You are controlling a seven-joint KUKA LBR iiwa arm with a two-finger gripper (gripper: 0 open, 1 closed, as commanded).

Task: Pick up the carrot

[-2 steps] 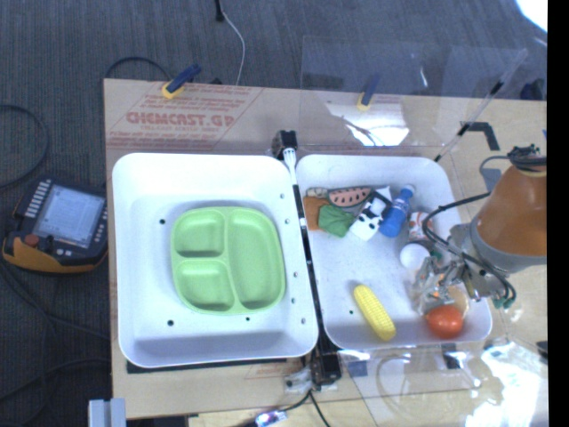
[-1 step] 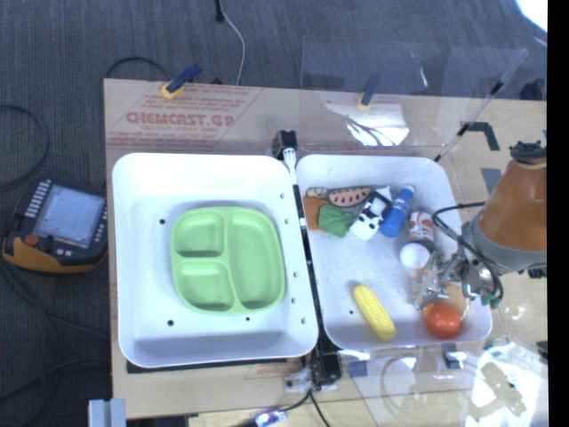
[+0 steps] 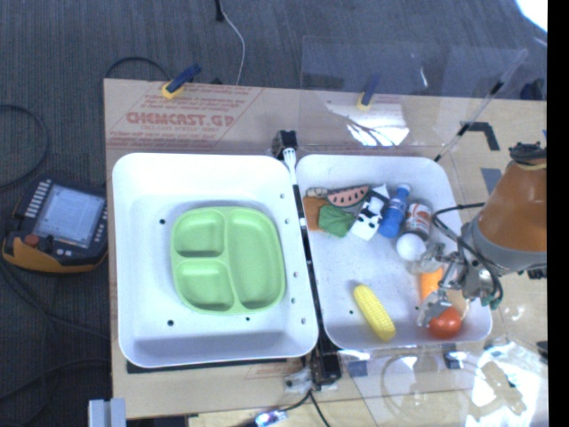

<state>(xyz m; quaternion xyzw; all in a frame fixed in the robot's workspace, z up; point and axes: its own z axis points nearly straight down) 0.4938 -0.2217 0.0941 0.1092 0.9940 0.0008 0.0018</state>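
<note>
The carrot [image 3: 428, 284] is a short orange piece lying in the right bin [image 3: 342, 265] near its right wall, partly covered by the gripper. My gripper [image 3: 447, 285] hangs low over the carrot's right side, below the arm's orange band [image 3: 520, 205]. Whether it has hold of the carrot is hidden by the wrist. A red tomato [image 3: 445, 324] lies just in front of the gripper.
The right bin also holds a yellow corn cob [image 3: 374, 311], a white ball [image 3: 409, 246], a blue bottle [image 3: 395, 212], a can [image 3: 418, 216], a watermelon slice [image 3: 348, 195] and a green piece [image 3: 337, 221]. A green divided plate [image 3: 228, 258] sits in the left bin [image 3: 142, 238].
</note>
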